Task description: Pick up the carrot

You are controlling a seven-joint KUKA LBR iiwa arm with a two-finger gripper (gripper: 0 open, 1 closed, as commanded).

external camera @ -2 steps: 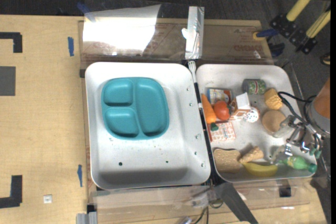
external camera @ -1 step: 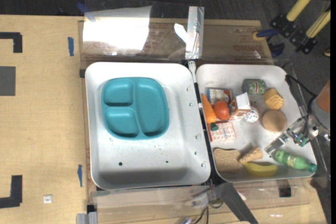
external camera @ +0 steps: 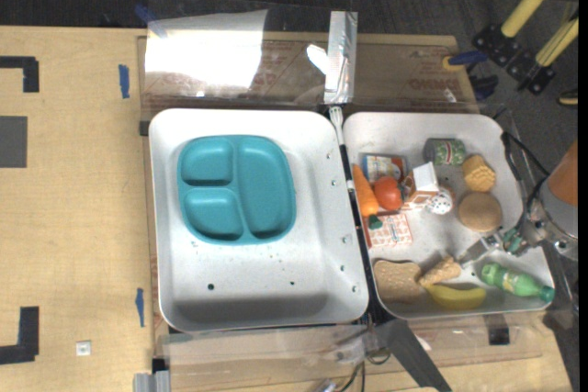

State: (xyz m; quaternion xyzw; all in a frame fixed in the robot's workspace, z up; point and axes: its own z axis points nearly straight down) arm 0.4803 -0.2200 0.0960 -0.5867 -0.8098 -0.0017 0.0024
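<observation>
Seemingly a light, rigid, smooth toy, the carrot point(external camera: 365, 195) lay against the right bin's point(external camera: 491, 129) left wall; grasping mid-length looked best. Whether the gripper point(external camera: 511, 242) was spread, I cannot tell.

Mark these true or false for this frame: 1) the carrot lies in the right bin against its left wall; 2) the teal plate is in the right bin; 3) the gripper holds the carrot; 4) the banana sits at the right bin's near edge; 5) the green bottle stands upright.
1) True. The carrot lies along the left wall of the right bin, beside the tomato.
2) False. The teal plate is in the left bin.
3) False. The gripper is at the right side of the right bin, well apart from the carrot.
4) True. The banana lies at the near edge.
5) False. The green bottle lies on its side.
</observation>
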